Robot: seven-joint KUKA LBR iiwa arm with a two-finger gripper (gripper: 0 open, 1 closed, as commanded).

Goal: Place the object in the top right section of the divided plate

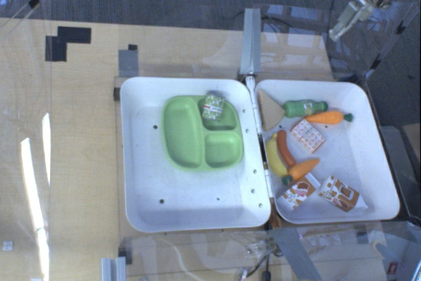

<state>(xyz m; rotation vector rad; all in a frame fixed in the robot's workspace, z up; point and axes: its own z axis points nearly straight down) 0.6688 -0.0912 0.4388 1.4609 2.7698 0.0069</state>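
Observation:
A green divided plate [191,135] lies in the left white bin [151,201]. A small green-and-white packet [213,106] rests in the plate's top right section, against its upper rim. My gripper [339,28] hangs far off at the top right, beyond the right bin's back corner and well away from the plate and the packet. Nothing is visibly held under it.
The right bin [375,161] holds several toy foods: a green bottle [306,106], a carrot [327,118], a tan wedge [270,110], a checked packet [307,135], a sausage [285,147], a banana [275,160] and two cartons [339,193]. A metal divider [250,43] stands behind the bins.

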